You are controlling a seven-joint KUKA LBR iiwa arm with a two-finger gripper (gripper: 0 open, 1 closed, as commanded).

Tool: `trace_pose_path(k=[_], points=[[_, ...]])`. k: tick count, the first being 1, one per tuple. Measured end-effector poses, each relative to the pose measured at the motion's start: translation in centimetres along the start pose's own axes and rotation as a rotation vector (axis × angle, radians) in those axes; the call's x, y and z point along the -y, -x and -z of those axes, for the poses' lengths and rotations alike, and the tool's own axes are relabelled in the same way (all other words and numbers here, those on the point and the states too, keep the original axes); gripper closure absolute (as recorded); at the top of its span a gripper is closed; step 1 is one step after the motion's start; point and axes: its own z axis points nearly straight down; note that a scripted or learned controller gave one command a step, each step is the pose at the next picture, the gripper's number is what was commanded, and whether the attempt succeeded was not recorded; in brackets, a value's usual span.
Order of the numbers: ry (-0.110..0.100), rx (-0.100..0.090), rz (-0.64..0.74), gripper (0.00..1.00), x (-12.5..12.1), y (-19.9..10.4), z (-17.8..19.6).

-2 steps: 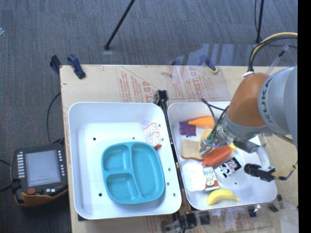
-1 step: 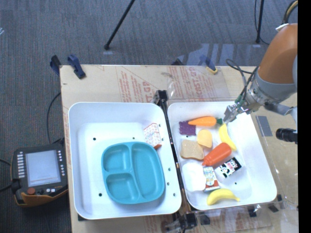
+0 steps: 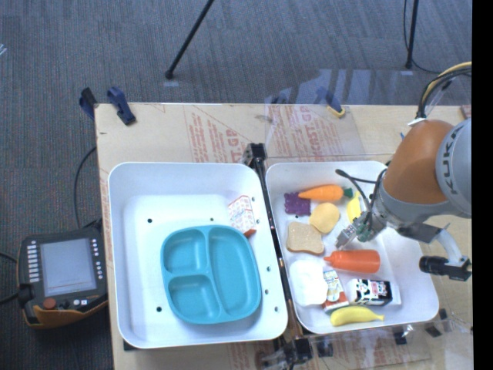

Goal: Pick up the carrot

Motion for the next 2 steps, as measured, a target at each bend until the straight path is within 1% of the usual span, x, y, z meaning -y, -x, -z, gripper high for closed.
trace_pose_path(k=[1, 2], points=[[-0.002, -0.001, 0.0, 0.0, 0.1, 0.0, -0.1], [0.0, -0.001, -0.201, 0.0, -8.9, -3.6, 0.0]])
